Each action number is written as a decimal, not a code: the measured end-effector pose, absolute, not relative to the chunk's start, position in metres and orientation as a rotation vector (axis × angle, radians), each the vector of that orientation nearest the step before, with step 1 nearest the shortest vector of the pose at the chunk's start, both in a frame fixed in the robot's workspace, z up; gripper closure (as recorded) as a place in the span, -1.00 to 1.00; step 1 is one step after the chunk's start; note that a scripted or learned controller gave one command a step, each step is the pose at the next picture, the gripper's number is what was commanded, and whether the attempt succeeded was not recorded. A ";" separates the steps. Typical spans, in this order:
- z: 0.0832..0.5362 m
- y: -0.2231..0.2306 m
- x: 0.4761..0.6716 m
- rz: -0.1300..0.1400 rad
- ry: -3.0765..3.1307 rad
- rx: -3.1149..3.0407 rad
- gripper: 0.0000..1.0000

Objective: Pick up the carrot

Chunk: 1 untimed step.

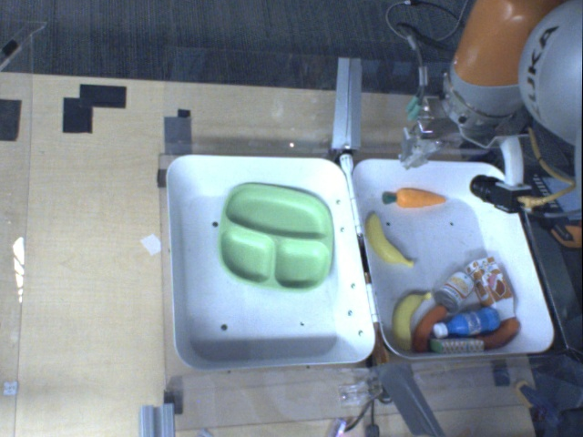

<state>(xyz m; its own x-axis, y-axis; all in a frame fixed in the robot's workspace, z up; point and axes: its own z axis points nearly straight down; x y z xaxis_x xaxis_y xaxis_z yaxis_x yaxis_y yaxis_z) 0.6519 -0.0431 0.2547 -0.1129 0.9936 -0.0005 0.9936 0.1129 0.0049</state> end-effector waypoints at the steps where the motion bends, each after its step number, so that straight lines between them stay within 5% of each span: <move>1: 0.255 -0.043 0.652 0.005 2.341 2.090 -1.00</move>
<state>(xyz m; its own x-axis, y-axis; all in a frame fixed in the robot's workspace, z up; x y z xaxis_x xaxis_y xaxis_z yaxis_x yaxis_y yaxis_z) 0.6519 -0.0431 0.2548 -0.1129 0.9936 -0.0005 0.9936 0.1129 0.0050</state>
